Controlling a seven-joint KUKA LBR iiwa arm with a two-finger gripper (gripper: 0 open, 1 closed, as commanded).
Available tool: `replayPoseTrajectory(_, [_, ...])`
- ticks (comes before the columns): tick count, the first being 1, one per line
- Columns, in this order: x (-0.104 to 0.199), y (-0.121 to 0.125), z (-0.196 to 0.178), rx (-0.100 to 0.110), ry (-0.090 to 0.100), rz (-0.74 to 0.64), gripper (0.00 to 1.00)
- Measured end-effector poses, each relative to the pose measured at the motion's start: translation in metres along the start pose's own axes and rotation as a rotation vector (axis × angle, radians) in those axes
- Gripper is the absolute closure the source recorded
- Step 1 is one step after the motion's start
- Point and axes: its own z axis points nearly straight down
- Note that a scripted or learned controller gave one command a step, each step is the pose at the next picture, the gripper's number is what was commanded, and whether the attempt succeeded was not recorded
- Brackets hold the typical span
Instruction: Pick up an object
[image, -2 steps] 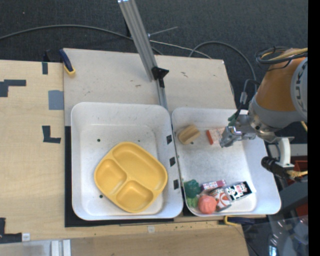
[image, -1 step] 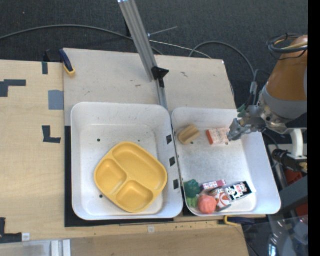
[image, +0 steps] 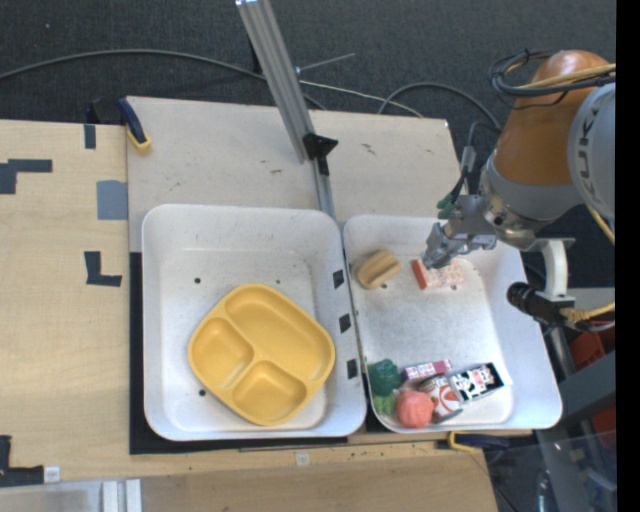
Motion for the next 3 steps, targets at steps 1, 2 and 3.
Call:
replayPoseTrajectory(1, [0.054, 0.017, 0.002, 0.001, 0.0, -0.001, 1.0])
replayPoseTrajectory(2, [0.095, 0.044, 0.003, 0.0, -0.001, 0.001, 1.0])
replayPoseTrajectory(3, [0.134, 0.072, 0.011, 0.0, -0.001, 0.002, 1.0])
